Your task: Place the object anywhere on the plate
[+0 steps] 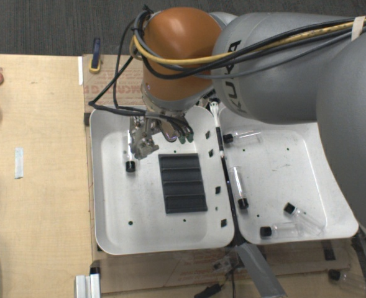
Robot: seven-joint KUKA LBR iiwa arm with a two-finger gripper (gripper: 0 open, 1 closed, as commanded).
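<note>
The plate [183, 183] is a black ridged rectangle lying flat in the middle of the left bin [111, 222]. My gripper [143, 145] hangs over the bin's upper left part, just up and left of the plate's top left corner. A clear tube with a black cap [130, 164] stands or lies close against the gripper's left side, cap toward the front. Whether the tube is between the fingers is hidden by the metal of the wrist.
The right bin [332, 228] holds several clear tubes with black caps: one near the divider [238, 190], one at the back [242, 136], two at the front right [299, 214]. The arm's orange band [179, 48] and grey body cover the bins' back and right.
</note>
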